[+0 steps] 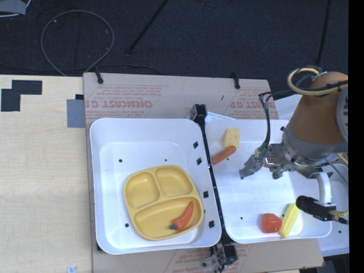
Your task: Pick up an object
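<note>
Landmark is the divider [209, 175] between the two white bins; everything is placed off it. Right of it, in the right bin [250, 232]: an orange sausage-like piece [223, 154] lying just beside the divider, tilted up toward a yellow cheese-like block [231, 137] a little further right; well to the right and lower, a red-orange piece [271, 222] touching a yellow corn-like piece [289, 219]. Left of the divider, in the left bin [108, 152], a yellow sectioned tray [149, 191] with a red chilli pepper [184, 216] in its near compartment – parked there, not within reach of the arm's current pose. The pincer [248, 170] hangs right of the divider, over bare bin floor between the sausage and the red-orange piece; the fingers look parted and nothing sits between them, though the view is small and dark – probably released. Likely target is the sausage, nearest to the tips; the pick is not yet done.
</note>
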`<state>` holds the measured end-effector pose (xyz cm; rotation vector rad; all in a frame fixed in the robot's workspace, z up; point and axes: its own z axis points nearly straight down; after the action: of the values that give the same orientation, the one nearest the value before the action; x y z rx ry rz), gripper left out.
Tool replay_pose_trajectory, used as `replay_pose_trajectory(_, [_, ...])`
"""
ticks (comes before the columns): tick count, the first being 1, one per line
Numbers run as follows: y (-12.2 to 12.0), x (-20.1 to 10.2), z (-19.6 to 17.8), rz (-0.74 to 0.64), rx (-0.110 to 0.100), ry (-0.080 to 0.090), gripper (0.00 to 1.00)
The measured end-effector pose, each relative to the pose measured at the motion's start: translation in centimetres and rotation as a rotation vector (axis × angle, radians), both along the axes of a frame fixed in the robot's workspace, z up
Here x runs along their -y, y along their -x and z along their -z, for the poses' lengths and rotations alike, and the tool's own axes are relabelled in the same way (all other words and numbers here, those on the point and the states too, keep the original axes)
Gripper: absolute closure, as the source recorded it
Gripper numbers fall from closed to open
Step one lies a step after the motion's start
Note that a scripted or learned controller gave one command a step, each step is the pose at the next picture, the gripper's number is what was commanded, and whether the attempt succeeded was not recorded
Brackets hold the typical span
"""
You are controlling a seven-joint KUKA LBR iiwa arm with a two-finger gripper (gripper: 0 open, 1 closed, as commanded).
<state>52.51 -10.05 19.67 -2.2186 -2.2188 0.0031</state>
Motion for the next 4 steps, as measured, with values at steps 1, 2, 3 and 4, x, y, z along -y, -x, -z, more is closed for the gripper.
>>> replay_pose_trajectory(1, [-0.3,-0.8,6.0,0.000,-0.005,-0.001,0.00])
replay_pose_trajectory(2, [-0.3,-0.9,11.1,0.001,0.000,0.001,0.00])
replay_pose_trajectory(3, [-0.4,-0.8,9.8,0.006,0.002,0.000,1.00])
replay_pose_trajectory(4, [-0.8,-0.2,5.5,0.003,0.005,0.001,1.00])
